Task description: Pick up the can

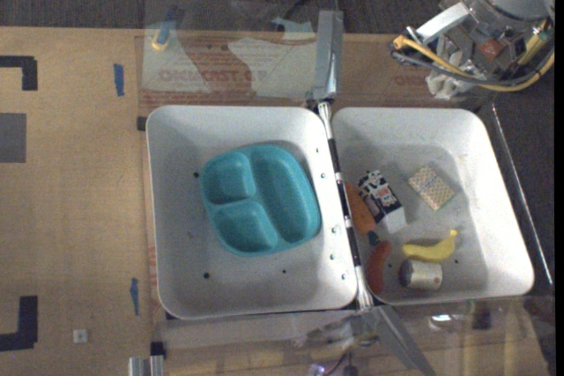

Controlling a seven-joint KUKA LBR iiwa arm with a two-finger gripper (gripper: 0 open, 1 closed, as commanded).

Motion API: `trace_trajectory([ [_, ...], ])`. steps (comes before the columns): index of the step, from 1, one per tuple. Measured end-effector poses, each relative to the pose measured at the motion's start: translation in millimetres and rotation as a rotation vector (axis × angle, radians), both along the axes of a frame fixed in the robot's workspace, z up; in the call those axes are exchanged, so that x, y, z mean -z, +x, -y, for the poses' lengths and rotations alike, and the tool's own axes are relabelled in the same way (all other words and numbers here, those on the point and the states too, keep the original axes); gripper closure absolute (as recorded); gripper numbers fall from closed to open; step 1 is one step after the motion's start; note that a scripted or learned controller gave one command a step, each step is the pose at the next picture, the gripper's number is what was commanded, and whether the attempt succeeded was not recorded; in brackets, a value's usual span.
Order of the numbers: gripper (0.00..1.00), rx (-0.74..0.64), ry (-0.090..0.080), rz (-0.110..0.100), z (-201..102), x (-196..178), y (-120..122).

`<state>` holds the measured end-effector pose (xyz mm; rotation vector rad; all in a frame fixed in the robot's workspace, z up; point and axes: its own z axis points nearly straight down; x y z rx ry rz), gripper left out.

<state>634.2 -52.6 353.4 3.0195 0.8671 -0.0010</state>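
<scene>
The can (pixel 420 274) is a small silver tin lying on its side near the front of the right bin (pixel 507 189), just below a yellow banana (pixel 432 247). My gripper (pixel 480 44) hangs at the top right, above the right bin's back edge and well away from the can, with yellow cables around the wrist. Its fingers are lost among the wrist parts.
The left bin (pixel 167 189) holds a teal divided plate (pixel 259 198). In the right bin lie a black-and-white milk carton (pixel 382 198), a tan cracker (pixel 433 187), an orange carrot (pixel 358 205) and a red sausage (pixel 378 265) along the left wall.
</scene>
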Motion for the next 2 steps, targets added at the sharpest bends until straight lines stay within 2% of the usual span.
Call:
trace_trajectory([
  [1, 1.0, 0.119, 0.002, 0.003, -74.6, -62.2, -9.6],
  [2, 1.0, -0.071, 0.001, -0.004, -148.6, 14.8, 19.0],
])
